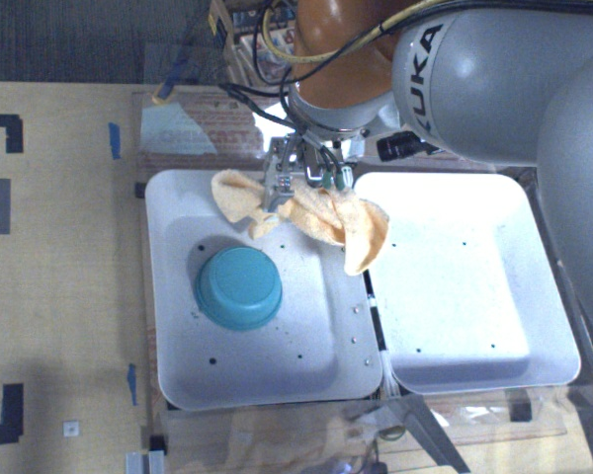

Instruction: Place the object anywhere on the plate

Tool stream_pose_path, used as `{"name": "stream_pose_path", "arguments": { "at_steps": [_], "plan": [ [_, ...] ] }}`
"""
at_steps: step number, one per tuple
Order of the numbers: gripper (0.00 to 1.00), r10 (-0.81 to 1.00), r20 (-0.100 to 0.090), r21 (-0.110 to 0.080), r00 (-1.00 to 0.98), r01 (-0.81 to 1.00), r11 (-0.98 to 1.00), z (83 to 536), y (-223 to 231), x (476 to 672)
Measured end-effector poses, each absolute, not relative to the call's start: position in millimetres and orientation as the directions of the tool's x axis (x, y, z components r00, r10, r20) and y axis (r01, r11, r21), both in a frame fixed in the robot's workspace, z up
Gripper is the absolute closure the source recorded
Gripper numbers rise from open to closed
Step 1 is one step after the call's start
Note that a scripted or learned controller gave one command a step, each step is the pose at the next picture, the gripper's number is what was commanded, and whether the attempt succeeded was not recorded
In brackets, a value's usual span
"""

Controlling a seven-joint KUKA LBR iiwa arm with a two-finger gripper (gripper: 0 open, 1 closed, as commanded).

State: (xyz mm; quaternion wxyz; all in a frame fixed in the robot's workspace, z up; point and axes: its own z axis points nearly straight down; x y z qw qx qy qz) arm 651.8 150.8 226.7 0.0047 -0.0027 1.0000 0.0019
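Camera view had the gripper (301, 178) pinching the yellow cloth (321, 217) between closed fingers, over the left bin's (168, 363) far edge; the blue plate (239, 286) lay nearer, down-left.

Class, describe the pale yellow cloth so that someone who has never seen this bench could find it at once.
Start at the left white bin, which holds a blue upturned bowl. Look to that bin's far edge, just under the arm's end effector: the cloth lies crumpled there, one end draping over the divide toward the right white bin. It is the one soft, wrinkled, pale yellow thing; the bowl is smooth, round and blue.
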Motion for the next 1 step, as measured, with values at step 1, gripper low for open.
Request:
{"name": "stream_pose_path", "arguments": {
  "at_steps": [1],
  "plan": [
    [0.0, -0.005, -0.01, 0.004, -1.0, -0.005, 1.0, 227.4, 150.7, 652.0]
  ]
}}
